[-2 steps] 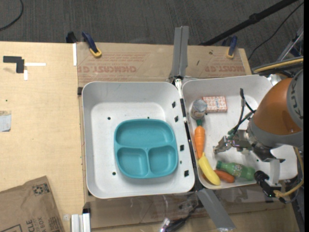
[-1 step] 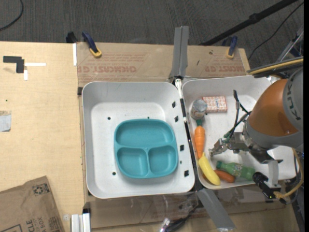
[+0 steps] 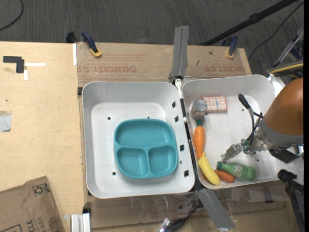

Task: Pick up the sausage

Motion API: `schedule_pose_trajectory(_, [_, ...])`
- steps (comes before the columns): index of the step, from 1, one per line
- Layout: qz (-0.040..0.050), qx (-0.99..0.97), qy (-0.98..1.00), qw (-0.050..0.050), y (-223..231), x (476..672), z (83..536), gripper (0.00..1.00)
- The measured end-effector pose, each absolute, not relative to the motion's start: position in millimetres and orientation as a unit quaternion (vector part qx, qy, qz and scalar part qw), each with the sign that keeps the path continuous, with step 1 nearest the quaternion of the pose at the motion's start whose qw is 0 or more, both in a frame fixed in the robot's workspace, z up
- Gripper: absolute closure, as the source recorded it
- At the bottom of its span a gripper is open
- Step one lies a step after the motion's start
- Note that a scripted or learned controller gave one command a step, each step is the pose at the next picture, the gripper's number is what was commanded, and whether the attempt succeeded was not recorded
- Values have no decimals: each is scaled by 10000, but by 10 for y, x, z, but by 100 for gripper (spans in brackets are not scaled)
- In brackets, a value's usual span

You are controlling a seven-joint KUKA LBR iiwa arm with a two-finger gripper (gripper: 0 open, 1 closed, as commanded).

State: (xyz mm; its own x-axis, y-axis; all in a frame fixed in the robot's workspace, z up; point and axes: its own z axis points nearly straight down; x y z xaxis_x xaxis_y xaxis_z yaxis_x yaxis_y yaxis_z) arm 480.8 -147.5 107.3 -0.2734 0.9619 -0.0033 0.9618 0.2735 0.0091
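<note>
I am logging the sausage (image 3: 225,177) lying between banana (image 3: 209,170) and green bottle (image 3: 237,170) in the right bin (image 3: 227,86), pincer (image 3: 231,151) hovering just above, released.

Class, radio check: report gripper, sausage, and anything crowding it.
Two-finger gripper low in right white bin, holding nothing. Small orange-red sausage lies just below it. Green bottle touches sausage; yellow banana alongside.

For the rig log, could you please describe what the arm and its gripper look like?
The arm shows a rounded orange band above a grey wrist section. Its small two-finger gripper is silvery grey metal, with thin dark cables looping beside the wrist.
</note>
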Motion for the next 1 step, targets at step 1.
schedule_pose_trajectory(1, [26,6028,7979,41,-1475,4808,1073,0])
